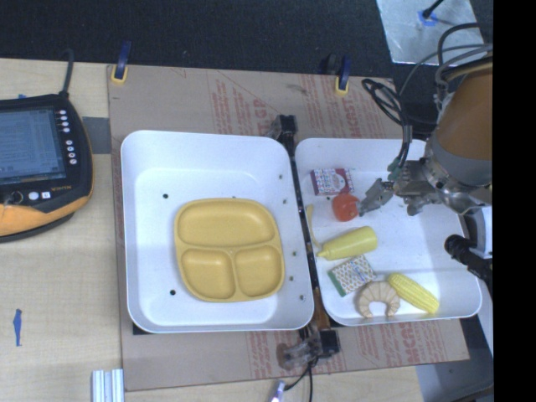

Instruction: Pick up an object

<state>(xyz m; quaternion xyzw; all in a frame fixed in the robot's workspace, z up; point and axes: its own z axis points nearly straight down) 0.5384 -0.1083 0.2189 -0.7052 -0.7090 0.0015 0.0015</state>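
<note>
End effector (374, 198) open, empty, just right of tomato (345, 207), jaws spread, probably lining up a grasp.

Setting: a robotics lab or test cell, not a home or kitchen.
Bench: a pale wood-grain bench top (59, 308) covered by a brown cardboard sheet (209, 99) held down with blue and yellow spring clamps (121, 62).
Work area: two shallow white plastic bins (142, 224) fixed side by side with small black brackets (286, 126).
Control gear: a black and orange handheld touchscreen control pendant (38, 166) lying at the bench's left.
Machine: a grey industrial robot arm with an orange band (465, 132), trailing black cables (394, 99).
Contents: toy play food, such as a yellow plastic corn cob (414, 292), and a yellow three-compartment plastic tray (229, 248).
Floor: dark carpet (209, 11) beyond the bench.
</note>
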